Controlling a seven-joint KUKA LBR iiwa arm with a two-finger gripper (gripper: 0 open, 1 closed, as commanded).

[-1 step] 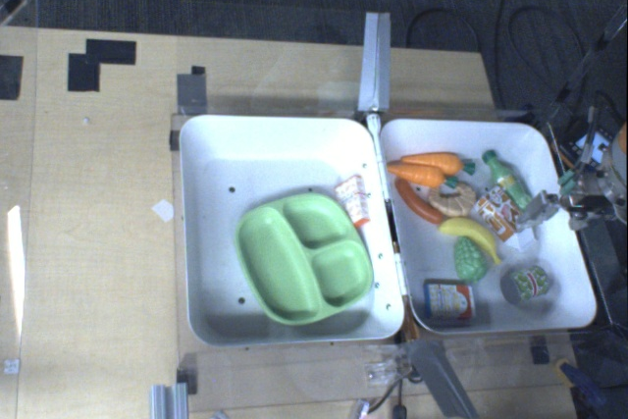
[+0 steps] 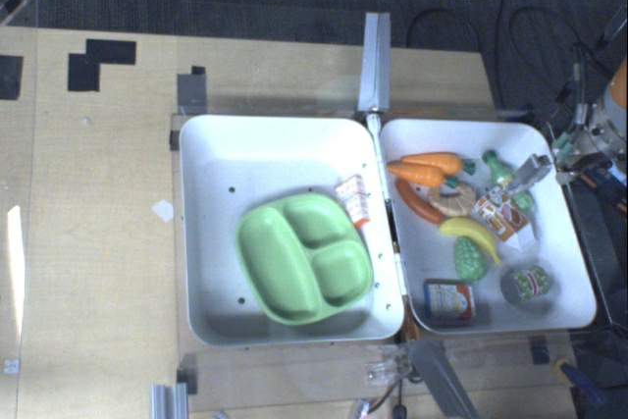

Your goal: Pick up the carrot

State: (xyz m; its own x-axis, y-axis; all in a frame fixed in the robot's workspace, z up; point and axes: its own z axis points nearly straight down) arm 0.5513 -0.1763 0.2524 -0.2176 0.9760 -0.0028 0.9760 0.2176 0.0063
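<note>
Two carrots lay at the right bin's far-left corner (touching a sausage). Gripper hovered nearby; its state I could not tell. Approach should descend squarely.

No words, brand names or numbers can be read anywhere. Printed labels appear on a small packet at the right edge of the left bin, and in the right bin on a red and white carton, a flat tin and a round can. Their lettering is too small and blurred to make out.
</note>
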